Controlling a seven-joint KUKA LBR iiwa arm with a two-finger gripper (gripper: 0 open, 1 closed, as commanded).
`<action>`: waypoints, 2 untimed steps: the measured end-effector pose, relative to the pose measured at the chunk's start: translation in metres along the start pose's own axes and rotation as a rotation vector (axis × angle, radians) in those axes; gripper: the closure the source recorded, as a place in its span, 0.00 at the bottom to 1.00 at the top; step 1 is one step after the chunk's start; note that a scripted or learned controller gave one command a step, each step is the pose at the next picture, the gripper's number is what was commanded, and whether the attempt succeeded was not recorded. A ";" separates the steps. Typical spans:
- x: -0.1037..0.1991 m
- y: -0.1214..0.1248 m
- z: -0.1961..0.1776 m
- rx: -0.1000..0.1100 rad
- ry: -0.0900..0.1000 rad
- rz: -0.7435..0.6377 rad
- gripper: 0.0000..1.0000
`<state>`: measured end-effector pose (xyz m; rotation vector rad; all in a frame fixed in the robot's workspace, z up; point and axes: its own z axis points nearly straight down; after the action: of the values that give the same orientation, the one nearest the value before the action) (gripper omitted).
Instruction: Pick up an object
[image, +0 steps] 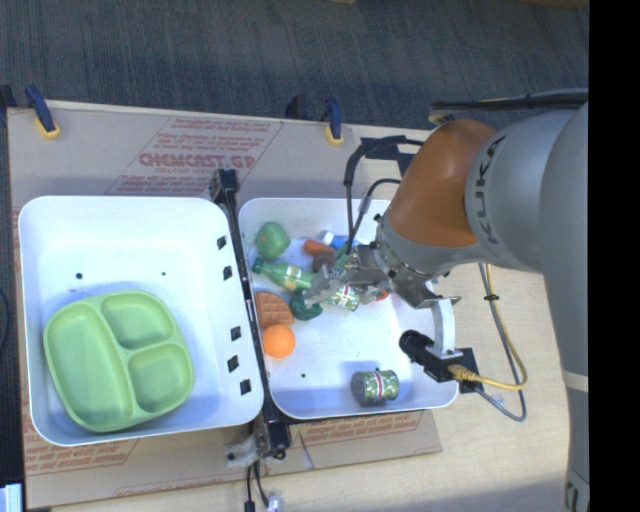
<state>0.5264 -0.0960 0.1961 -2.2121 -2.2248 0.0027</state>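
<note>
- The arm (470, 195), grey with an orange band, reaches in from the right and hangs over the right bin (420, 395); its bulk hides the bin's far right corner
- The left bin (60, 220) holds a green divided tray (118, 360) in its near half
- The jaws (345, 283) sit low among a crowded cluster near the middle of the right bin; whether they are released or clenched I cannot tell, since wrist and clutter cover the tips
- The likely targets lie in that cluster: a green bottle (283, 273), a green round thing (271, 239), a small can-like item (345, 297) just under the jaws; things touch or overlap here
- An orange ball (279, 342) lies nearer, by the left wall; a can (375, 385) lies on its side near the front wall, well apart from the pile
- Risk, as I judge it: the tight packing could make the jaws pinch two things, or wedge between them and close on nothing; round things may roll away when nudged
</note>
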 end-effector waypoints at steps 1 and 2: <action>-0.015 0.114 0.085 0.007 -0.001 -0.002 0.00; -0.014 0.114 0.074 0.010 0.000 -0.006 1.00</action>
<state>0.6403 -0.1092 0.1216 -2.2005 -2.2256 0.0138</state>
